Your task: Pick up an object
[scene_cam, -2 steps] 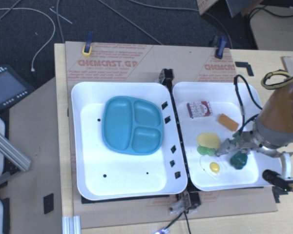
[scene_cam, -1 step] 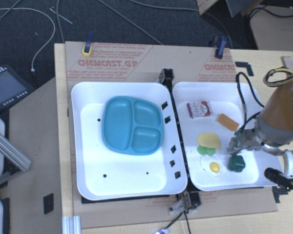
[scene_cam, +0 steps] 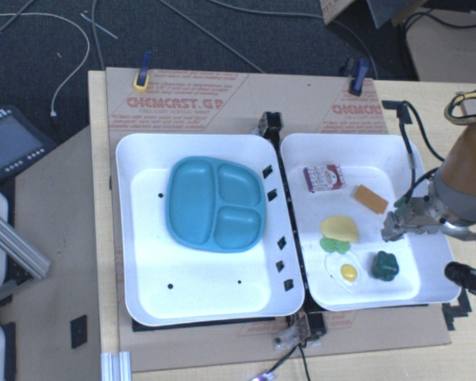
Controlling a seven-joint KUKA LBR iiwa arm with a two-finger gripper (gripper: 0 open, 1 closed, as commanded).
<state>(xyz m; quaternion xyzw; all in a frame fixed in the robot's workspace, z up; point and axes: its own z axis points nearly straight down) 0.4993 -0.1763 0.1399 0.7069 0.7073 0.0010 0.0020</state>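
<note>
The jaws (scene_cam: 394, 227) sit low over the right side of the right bin (scene_cam: 365, 143), at the end of the arm (scene_cam: 464, 182) reaching in from the right; whether they are open or closed cannot be told. Nothing is visibly held between them.

Just above and left of them lies an orange block (scene_cam: 371, 198). Below them rests a dark green object (scene_cam: 385, 266). Further left are a yellow item (scene_cam: 340, 228) on a green leaf-like piece (scene_cam: 334, 245), a fried egg toy (scene_cam: 345, 271), and a red-and-white packet (scene_cam: 324, 178).

The left bin (scene_cam: 135, 236) contains a blue divided plate (scene_cam: 216, 203). Both bins stand on the bench (scene_cam: 182, 94).
</note>
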